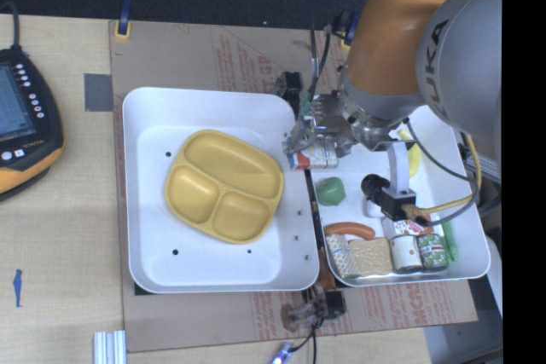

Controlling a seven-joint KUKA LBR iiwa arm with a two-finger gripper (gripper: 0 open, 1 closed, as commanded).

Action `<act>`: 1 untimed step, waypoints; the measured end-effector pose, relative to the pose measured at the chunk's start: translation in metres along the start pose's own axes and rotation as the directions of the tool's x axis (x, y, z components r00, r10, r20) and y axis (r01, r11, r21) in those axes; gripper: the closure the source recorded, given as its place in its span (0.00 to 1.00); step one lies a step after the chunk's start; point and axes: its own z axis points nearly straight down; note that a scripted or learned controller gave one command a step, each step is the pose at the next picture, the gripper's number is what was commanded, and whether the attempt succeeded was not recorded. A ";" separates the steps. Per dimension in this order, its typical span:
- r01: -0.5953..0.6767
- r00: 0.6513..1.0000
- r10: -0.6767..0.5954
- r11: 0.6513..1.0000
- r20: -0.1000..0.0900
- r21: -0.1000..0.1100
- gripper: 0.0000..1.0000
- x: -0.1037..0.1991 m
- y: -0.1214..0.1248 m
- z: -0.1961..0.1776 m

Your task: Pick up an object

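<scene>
Brown cardboard covers the bench (68, 268), and on it sit two white bins side by side, set close so one arm can work both. We note the left bin (145, 268) carries a yellow tray (223, 185), lying flat near its centre. The right bin (478, 264) gathers the small pickable items: a green piece (330, 190), a sausage (350, 229), a cracker (368, 256) and two cans (418, 251), crowded along the near wall. The arm (426, 38) hangs over the right bin's far left corner. Its gripper (320, 141) sits low by the wall between the bins, next to a small red, white and blue object (307, 158). We cannot tell how its jaws stand or whether they have anything. A pendant (26, 119) rests at far left, off the work area.
</scene>
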 end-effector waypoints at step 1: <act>-0.004 1.000 0.004 1.000 0.001 0.001 1.00 -0.069 0.007 0.010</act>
